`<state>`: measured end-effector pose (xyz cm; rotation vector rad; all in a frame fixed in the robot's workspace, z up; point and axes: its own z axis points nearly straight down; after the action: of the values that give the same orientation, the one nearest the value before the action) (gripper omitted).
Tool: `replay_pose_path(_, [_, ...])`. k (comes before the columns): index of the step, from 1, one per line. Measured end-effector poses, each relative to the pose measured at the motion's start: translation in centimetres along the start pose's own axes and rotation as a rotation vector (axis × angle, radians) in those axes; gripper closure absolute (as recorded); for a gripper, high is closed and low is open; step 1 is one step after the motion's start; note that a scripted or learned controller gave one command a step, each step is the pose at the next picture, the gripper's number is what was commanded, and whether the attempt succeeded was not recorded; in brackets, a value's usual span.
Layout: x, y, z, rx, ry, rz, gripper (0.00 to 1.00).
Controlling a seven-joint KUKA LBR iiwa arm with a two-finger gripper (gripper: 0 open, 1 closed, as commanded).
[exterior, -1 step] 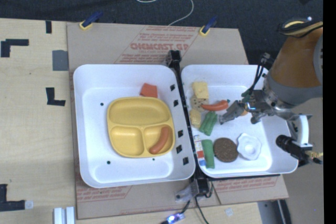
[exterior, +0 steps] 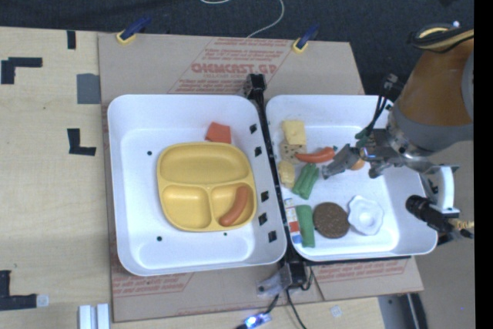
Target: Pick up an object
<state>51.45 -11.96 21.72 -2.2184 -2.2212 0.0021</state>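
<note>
We see the pincer low over the right bin, beside the red chili; we cannot tell its state. We judge a straight, centred descent across the chili's short axis best, avoiding the green pod.

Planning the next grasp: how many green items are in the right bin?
2. A light green piece lies near the bin's left-centre, below the red pepper. A darker green piece lies at the lower left, beside the brown patty. Others may be hidden under the arm.
</note>
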Motion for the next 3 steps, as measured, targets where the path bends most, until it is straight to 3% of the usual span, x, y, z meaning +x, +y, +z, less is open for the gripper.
replay_pose_path(3, [0.4,-0.9,13.5,0.0,0.0,0.0,0.0])
